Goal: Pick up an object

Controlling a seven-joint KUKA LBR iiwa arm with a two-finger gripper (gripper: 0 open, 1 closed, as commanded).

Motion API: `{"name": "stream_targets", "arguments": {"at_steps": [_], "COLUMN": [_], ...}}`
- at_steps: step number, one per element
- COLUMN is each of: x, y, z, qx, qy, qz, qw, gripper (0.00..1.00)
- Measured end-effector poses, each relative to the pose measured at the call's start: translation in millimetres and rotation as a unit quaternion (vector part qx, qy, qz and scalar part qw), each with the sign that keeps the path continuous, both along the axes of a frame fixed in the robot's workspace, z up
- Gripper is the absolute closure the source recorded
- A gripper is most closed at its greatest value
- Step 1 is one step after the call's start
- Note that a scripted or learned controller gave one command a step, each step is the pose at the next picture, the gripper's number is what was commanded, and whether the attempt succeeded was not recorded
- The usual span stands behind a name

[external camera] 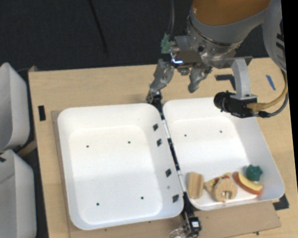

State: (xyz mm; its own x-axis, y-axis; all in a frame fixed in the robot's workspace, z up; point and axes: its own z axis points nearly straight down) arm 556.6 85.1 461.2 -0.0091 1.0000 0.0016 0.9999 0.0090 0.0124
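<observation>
My gripper [173, 88] hangs above the far edge of the bench, over the back end of the divider between the two bins. Its two grey fingers [161, 79] are spread apart with nothing between them. Along the near edge of the right bin [243, 133] lie several small objects: a tan wooden block [194, 184], a light brown toy piece [221, 188], and a red-and-cream apple slice [246, 183] with a small dark green piece [254, 172] at its top. All of them are far from the gripper, toward the front.
The left bin [111, 160] sits beside the right one, joined by a divider with black clips [168, 155]. A black cylindrical part [230, 103] on the arm overhangs the right bin's far edge. White moulded shapes [7, 154] stand at the left of the bench.
</observation>
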Motion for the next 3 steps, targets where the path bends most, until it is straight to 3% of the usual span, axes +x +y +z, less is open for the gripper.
{"name": "stream_targets", "arguments": {"at_steps": [1,2,3], "x": [-1,0,-69], "y": [78,72,75], "z": [-10,2,-16], "qx": [-0.0003,-0.0018,-0.0007], "qy": [0.005,0.004,0.007], "qz": [0.000,-0.001,-0.002], "qw": [1.0000,1.0000,1.0000], "gripper": [0.00,1.00,1.00]}}
